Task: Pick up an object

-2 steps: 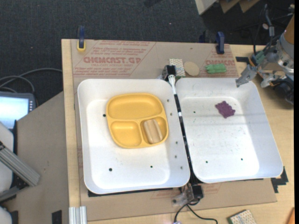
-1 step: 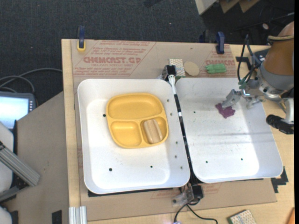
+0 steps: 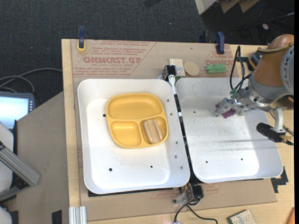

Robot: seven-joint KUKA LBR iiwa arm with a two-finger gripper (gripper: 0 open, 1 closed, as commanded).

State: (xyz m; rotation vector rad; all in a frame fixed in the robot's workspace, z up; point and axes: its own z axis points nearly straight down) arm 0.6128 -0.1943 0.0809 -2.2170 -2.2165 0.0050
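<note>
A: What lies nearest, at the bottom of the frame?

B: The front edge of the table (image 3: 140,204); above it the two white bins, the left bin (image 3: 93,171) and the right bin (image 3: 243,167), side by side and touching along the middle.

A: And in them?

B: In the left bin a yellow divided plate (image 3: 126,108); its lower right compartment holds a tan block (image 3: 151,130). In the right bin, towards its upper right, a small purple thing (image 3: 227,115) lies on the floor of the bin.

A: The hand?

B: The hand (image 3: 227,108) is low over that purple thing, right at it; whether its fingers are apart or clamped I cannot tell. Farthest back, a round tan disc (image 3: 191,68) and a green piece (image 3: 216,68) sit on the table beyond the bins.
</note>
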